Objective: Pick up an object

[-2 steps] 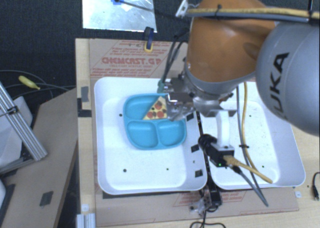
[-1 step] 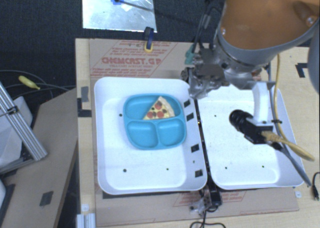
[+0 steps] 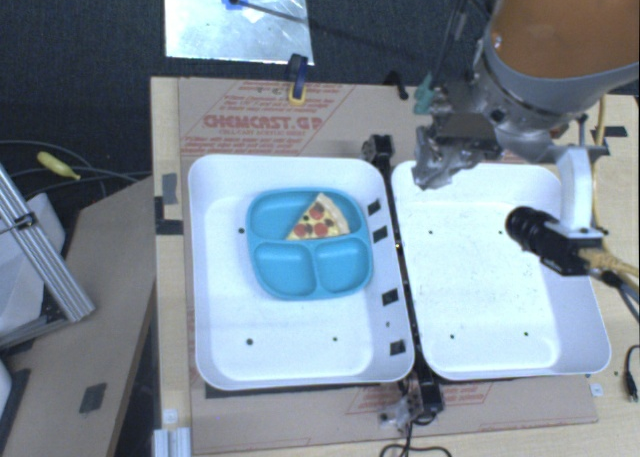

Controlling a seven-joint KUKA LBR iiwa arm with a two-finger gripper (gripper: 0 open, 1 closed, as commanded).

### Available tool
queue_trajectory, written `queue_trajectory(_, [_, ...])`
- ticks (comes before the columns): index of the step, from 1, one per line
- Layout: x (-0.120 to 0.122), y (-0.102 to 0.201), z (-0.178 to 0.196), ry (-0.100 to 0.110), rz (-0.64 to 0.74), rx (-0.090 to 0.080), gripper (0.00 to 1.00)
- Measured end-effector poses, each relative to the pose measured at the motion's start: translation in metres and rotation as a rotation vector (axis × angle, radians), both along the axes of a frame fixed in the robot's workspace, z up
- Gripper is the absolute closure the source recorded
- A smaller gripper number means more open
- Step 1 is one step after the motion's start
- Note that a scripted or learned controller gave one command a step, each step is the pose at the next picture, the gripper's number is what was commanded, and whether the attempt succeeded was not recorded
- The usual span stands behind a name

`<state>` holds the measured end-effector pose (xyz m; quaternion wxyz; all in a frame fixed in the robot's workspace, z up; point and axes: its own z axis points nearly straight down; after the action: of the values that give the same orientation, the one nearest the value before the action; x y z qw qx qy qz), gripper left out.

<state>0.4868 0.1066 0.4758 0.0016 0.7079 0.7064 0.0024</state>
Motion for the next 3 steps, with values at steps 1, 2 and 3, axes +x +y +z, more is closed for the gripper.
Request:
queue_trajectory(1, [-0.001, 0.035, -0.048, 0.008, 0.008, -0.001, 1.00])
queue_trajectory(2, [0.000, -0.003, -0.030, 0.001, 0.000, -0.001, 1.00])
queue_trajectory(3, [0.019, 0.035, -0.053, 0.005, 0.008, 0.000, 1.00])
